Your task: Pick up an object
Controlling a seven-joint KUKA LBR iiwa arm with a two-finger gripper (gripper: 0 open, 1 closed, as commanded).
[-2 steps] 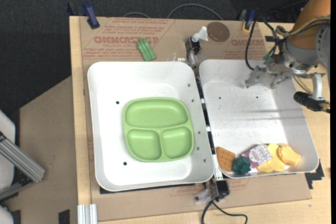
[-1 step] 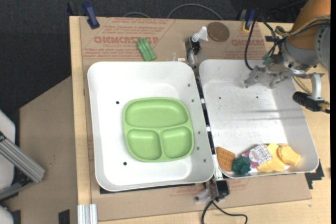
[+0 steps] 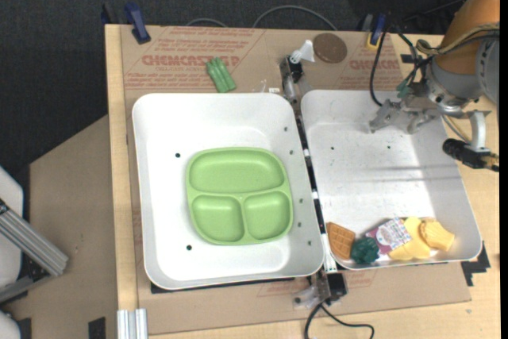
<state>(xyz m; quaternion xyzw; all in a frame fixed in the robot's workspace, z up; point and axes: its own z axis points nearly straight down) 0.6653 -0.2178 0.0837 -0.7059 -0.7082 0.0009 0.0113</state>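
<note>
Tool (image 3: 394, 117) sits over the far edge of the right bin (image 3: 381, 171), near its back wall, arm (image 3: 468, 52) coming in from the right. Its prongs look splayed apart, but the view is too small to say for sure how far open it is: cannot tell. Nothing visible between the prongs; tool is well apart from the objects.

Two white bins on the table (image 3: 182, 52). Left bin (image 3: 159, 171) holds one green three-compartment plate (image 3: 238, 194), lying flat near the middle.

Right bin has its objects bunched along the near wall: one waffle-like tan piece (image 3: 341, 238), one dark green piece (image 3: 365, 251), one white-and-pink wrapped item (image 3: 393, 233), and yellow/orange pieces (image 3: 425, 238) touching one another, count unclear.

On the table behind the bins: one green item (image 3: 221, 75), one brown disc (image 3: 329, 48).
</note>
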